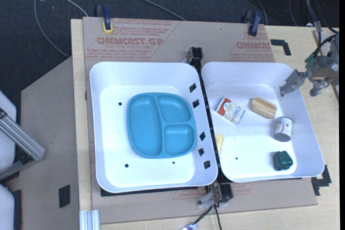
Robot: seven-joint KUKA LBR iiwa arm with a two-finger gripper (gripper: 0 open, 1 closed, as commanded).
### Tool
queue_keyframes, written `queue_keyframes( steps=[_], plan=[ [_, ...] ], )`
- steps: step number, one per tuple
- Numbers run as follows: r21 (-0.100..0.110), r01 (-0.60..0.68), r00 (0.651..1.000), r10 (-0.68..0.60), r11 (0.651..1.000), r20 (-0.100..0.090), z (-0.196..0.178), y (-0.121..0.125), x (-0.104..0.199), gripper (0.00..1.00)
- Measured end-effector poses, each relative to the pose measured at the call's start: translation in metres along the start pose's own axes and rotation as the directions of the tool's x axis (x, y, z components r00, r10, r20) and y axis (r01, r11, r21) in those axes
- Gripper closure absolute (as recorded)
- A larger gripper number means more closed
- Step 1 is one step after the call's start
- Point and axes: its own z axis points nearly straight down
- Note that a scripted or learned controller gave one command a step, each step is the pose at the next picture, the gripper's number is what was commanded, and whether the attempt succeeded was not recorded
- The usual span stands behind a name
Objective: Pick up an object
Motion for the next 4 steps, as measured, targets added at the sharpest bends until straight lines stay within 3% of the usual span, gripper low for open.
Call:
queue_keyframes(
  steps=[1,2,4],
  plan=[
    [-0.013,0.004,1.0,-0.004,1.0,0.003,-0.007,0.002,0.001,0.0],
    [-0.01,0.005,1.0,-0.005,1.0,0.002,0.04,0.012,0.005,0.0],
    [-0.008,0.004,1.0,-0.004,1.0,0.001,0.144,0.007,0.003,0.0]
  ],
)
